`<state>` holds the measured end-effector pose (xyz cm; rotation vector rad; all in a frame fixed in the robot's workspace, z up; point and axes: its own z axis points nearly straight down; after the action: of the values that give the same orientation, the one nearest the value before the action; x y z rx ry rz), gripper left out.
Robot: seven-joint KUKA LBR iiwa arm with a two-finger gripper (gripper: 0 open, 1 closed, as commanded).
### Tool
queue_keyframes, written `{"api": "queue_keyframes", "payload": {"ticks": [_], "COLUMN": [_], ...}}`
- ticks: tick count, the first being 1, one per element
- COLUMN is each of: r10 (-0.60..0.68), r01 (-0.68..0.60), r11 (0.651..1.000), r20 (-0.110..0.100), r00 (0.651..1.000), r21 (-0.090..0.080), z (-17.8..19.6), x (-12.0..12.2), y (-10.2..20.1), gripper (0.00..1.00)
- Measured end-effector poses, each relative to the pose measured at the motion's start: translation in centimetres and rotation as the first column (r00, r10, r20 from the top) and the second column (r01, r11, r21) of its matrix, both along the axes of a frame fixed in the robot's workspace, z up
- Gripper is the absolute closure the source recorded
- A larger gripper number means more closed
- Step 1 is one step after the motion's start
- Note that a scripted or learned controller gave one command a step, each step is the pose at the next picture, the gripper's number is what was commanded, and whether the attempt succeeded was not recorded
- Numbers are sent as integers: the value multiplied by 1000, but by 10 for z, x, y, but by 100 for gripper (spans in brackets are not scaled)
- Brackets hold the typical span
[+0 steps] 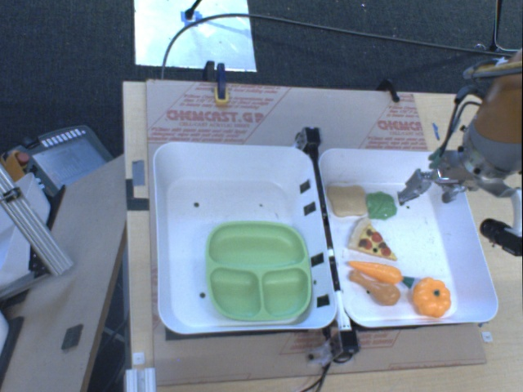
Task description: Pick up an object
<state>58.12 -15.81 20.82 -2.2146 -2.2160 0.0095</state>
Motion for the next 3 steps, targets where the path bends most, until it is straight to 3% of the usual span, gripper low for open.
{"api": "queue_keyframes", "payload": {"ticks": [1,3], "r10": [3,5], "r01": [-3,-4], "r11": [1000,1000], "r20": [11,10], "r00": [1000,1000], "r21": [-2,-2], "z": [6,-88], "x": [3,11], "y": [0,8], "gripper": [0,0]}}
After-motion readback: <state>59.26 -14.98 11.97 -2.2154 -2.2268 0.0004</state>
